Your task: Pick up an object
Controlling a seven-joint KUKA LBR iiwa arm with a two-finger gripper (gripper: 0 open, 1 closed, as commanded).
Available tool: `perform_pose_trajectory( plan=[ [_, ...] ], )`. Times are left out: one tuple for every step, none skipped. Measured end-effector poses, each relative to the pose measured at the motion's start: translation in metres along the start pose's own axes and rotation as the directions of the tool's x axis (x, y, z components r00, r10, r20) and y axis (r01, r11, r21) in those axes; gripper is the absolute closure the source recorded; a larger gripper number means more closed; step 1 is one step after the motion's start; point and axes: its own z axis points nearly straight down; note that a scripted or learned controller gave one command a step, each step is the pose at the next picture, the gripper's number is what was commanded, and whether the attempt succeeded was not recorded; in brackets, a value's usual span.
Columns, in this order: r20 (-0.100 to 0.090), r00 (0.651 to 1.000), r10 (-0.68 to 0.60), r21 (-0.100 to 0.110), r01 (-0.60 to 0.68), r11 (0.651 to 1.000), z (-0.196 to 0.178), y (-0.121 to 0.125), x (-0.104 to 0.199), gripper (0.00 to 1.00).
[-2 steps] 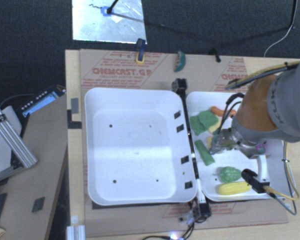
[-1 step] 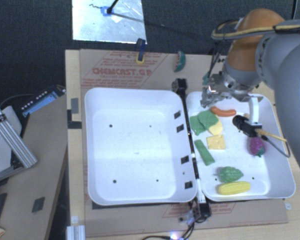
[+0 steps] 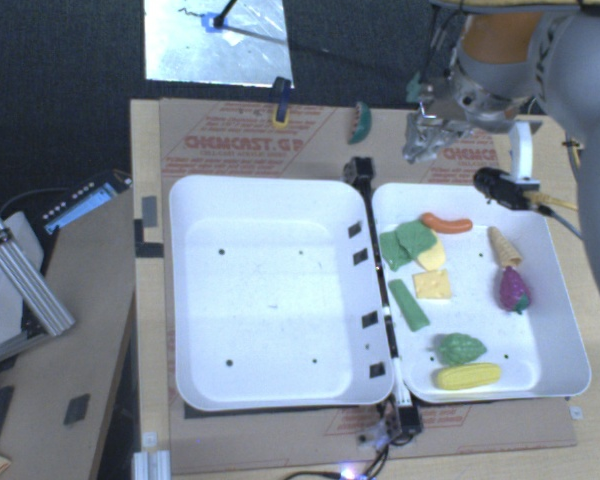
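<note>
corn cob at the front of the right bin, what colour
Yellow: the corn cob shows plainly in the camera view.

robot lab: bench (image 3: 240, 133), white bins (image 3: 270, 293)

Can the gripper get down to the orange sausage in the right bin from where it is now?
Probably yes. The gripper is above the bench just behind the right bin, and the orange sausage lies near that back edge with nothing over it; the green pieces beside it sit lower-left.

Single fixed camera, high above bench (image 3: 230, 133), slanted down, both bins (image 3: 270, 298) framed
</note>
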Motion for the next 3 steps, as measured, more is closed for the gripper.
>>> perform_pose_trajectory(
  plan=[
    [0.001,1.000,0.003,-0.008,-0.003,1.000,-0.155,0.000,-0.007,1.00],
    [0.002,1.000,0.007,0.002,-0.007,1.000,-0.238,0.010,-0.028,1.00],
    [0.000,1.000,0.011,0.017,-0.011,1.000,-0.198,-0.049,-0.060,1.00]
  ],
)
